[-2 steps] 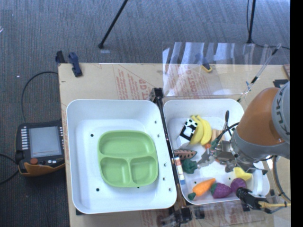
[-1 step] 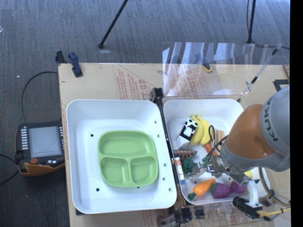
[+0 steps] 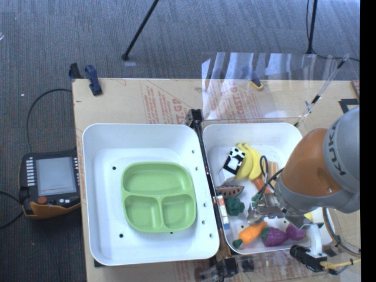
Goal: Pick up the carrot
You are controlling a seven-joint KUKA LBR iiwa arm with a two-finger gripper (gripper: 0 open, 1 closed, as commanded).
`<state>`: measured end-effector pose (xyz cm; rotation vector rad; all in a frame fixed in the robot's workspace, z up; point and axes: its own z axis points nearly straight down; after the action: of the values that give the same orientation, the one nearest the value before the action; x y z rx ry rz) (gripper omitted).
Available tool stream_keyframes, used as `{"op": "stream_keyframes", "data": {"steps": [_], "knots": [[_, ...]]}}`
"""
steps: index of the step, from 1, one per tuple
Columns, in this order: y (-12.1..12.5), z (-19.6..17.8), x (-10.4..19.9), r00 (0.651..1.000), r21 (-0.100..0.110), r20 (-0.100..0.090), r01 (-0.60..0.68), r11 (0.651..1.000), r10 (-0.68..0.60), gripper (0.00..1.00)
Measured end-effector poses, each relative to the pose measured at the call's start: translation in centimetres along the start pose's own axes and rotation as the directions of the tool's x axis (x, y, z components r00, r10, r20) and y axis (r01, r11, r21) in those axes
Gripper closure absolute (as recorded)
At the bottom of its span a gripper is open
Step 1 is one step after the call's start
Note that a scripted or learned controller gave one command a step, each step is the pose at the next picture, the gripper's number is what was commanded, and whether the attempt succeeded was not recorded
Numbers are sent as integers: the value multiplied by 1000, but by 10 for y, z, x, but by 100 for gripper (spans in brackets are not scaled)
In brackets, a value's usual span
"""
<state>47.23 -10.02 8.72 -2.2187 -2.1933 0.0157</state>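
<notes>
The small orange toy carrot with a green top (image 3: 251,232) lies near the front of the right white bin (image 3: 292,131), touching a purple toy vegetable (image 3: 275,237). The claw (image 3: 265,207) hovers just above; I cannot tell its state. Descend centred over the carrot's orange body, clear of its neighbour

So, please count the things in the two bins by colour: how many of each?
Green: 2 (divided plate, small green piece)
Yellow: 1 (banana)
Orange: 1 (carrot)
Purple: 2 (purple toys)
Brown: 1 (brown piece)
Total: 7
</notes>
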Motion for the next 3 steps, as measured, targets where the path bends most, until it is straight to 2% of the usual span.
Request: {"op": "stream_keyframes", "data": {"steps": [1, 2, 3], "knots": [[1, -97, 46, 939, -14, 0, -344, 939, 344, 100], [1, -95, 45, 939, -11, 3, -344, 939, 344, 0], [43, -59, -20, 932, -9, 3, -361, 932, 361, 0]]}}
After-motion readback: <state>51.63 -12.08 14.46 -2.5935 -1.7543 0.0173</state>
